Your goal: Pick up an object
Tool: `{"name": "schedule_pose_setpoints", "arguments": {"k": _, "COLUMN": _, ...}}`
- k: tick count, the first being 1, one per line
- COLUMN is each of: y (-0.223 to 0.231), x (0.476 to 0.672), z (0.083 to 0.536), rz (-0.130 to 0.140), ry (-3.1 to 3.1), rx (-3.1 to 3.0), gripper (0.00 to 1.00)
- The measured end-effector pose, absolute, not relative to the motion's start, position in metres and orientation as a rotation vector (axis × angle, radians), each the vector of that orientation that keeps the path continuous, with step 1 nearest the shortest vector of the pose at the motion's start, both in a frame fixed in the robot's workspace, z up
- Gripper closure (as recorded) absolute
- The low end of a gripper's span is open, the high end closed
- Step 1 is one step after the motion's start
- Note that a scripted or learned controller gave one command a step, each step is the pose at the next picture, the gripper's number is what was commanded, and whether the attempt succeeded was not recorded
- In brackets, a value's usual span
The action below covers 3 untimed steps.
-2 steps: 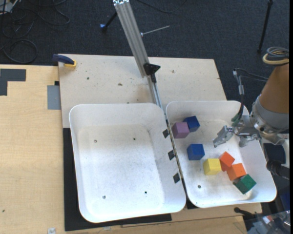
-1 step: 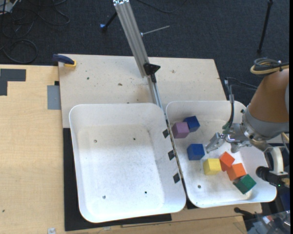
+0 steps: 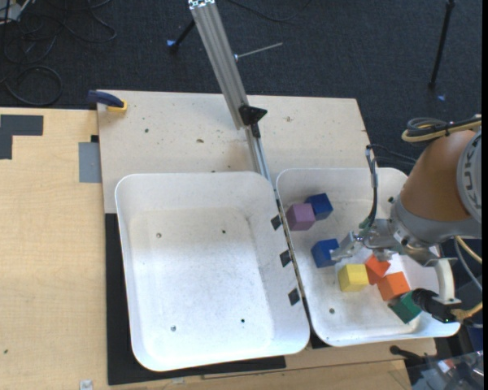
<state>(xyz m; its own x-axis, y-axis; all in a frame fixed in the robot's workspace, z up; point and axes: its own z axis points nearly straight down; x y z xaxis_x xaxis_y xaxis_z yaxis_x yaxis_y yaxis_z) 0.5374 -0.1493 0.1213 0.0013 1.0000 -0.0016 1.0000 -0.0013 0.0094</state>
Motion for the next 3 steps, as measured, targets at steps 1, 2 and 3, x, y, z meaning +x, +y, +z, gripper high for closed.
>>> {"name": "schedule_pose_setpoints", "arguments": {"k": 1, "y": -0.151, "x": 0.538, "z": 0.133, "rz": 0.012, "ry": 2.208, "rx": 2.223, "gripper": 1.0}}
{"name": "schedule_pose_setpoints", "arguments": {"k": 2, "y": -0.153, "x": 0.531, "z": 0.193, "rz": 0.002, "ry": 2.221, "rx": 2.219, "gripper": 1.0}}
{"name": "schedule_pose_setpoints", "arguments": {"k": 3, "y": -0.154, "x": 0.531, "z": 0.256, "rz": 0.004, "ry": 2.219, "rx": 2.218, "gripper": 1.0}}
